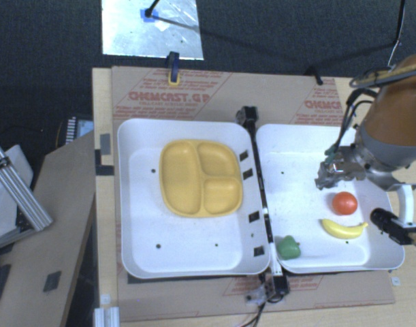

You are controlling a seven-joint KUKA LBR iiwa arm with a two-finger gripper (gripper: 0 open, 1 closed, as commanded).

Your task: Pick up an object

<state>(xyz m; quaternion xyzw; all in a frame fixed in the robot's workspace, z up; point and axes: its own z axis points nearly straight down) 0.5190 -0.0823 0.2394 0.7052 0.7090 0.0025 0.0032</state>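
Three objects in the right bin point(296, 138): tomato point(344, 202) just below the gripper point(328, 176), banana point(343, 229) beneath that, green pepper point(288, 248) at the bin's near-left corner. Nothing visibly held.

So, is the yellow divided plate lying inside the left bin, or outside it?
Inside. The yellow divided plate lies flat on the floor of the left bin, its three compartments facing up, with the white rim all around it.

Smooth white plastic for both bins point(136, 251), slightly glossy. Matt yellow plastic on the divided plate point(199, 178). Shiny plastic-looking tomato point(344, 202), banana point(343, 229) and green pepper point(288, 248). Brown cardboard-like sheet point(194, 94) with red print on the surface. Crinkly metallic foil square point(152, 18) up top, dark rough carpet point(44, 46) around.
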